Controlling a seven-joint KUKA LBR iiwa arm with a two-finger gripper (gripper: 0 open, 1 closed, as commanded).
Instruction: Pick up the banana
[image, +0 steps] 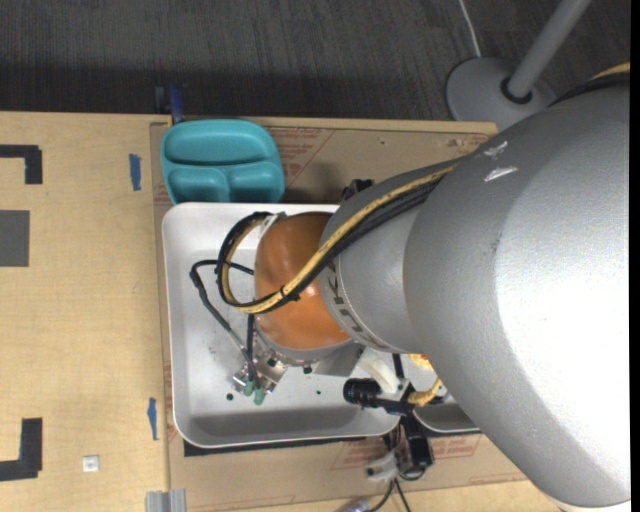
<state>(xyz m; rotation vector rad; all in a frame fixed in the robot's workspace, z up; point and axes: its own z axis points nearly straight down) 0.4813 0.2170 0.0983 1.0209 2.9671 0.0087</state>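
Grey and bulky, the arm (500, 300) sits nearest the camera, sweeping in from the right and covering most of the right-hand part of the bench (80, 300); its orange band (290, 290) hangs over the middle of the left white bin (185, 300), with black and yellow cables (235, 270) looped beside it. Below that band the gripper (255, 382) reaches down toward the bin floor near the bin's front edge, a little left of centre; its tip looks small and dark with a hint of green, and whether it is spread or closed I cannot tell from this angle. No banana can be made out: the visible floor of the bin, along its left side and front edge, looks bare apart from a few dark specks, so the fruit may be hidden under the arm or lie in the neighbouring bin, of which only a sliver (455, 420) peeks out at the front right. Judging by the pose, the step in hand is a descent or a grasp attempt at the bin floor, and the next move would call for lifting clear to check whether anything came up. A teal moulded tray (220, 165) rests just beyond the bin's rear edge, well away from the gripper and not in the way.
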